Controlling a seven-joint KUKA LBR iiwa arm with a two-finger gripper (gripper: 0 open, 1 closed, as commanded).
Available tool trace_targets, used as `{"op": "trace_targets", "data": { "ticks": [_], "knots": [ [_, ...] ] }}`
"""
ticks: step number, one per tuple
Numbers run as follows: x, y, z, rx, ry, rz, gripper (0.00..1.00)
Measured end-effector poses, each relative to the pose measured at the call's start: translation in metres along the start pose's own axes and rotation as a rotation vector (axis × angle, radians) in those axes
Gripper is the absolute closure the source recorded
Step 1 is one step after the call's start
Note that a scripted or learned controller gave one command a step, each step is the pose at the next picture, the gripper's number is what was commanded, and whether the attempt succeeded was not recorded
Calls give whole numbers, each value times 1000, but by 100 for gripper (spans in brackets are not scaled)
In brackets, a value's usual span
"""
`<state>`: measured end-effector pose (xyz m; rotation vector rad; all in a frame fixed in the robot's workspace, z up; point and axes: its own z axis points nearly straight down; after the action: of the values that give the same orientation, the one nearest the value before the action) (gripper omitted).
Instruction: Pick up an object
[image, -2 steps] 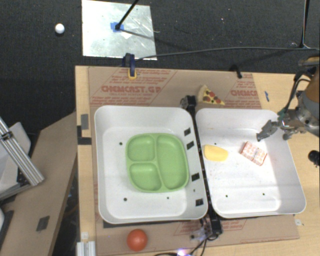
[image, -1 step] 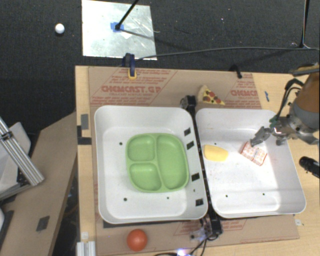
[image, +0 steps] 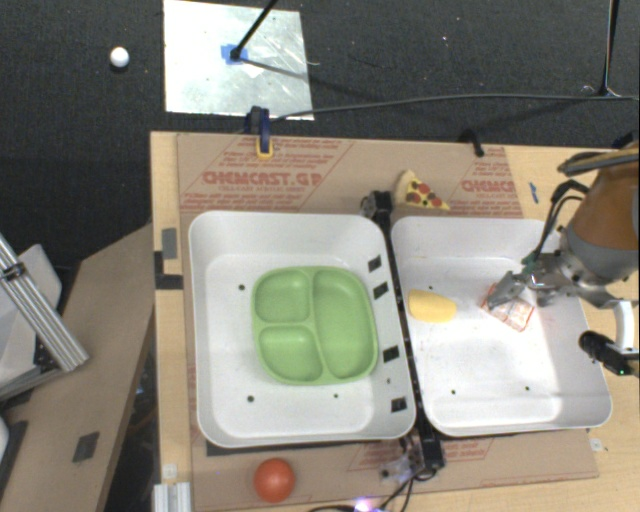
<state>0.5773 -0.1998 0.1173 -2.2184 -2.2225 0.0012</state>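
Observation:
The right white bin (image: 520, 400) holds a yellow rounded object (image: 432, 306) near its left wall. To its right lies a small clear packet with red edges (image: 511, 313). My gripper (image: 517, 287) sits low over the bin, right at the packet's upper edge and seemingly touching it. The grey arm with its orange band (image: 610, 212) comes in from the right. In the left white bin (image: 215, 400) rests a green divided plate (image: 314, 323).
A toy pizza slice (image: 421, 191) lies on the cardboard behind the bins. In front of the left bin sits a red ball (image: 274, 479). At the bench's back edge is a blue and yellow clamp (image: 261, 131). Black clips (image: 383, 290) line the seam between the bins.

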Motion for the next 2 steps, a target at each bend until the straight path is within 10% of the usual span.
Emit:
{"op": "trace_targets", "data": {
  "ticks": [1,2],
  "knots": [
    [-2,4,28,-12,-7,0,0],
    [0,2,20,-9,-3,0,100]
  ]
}}
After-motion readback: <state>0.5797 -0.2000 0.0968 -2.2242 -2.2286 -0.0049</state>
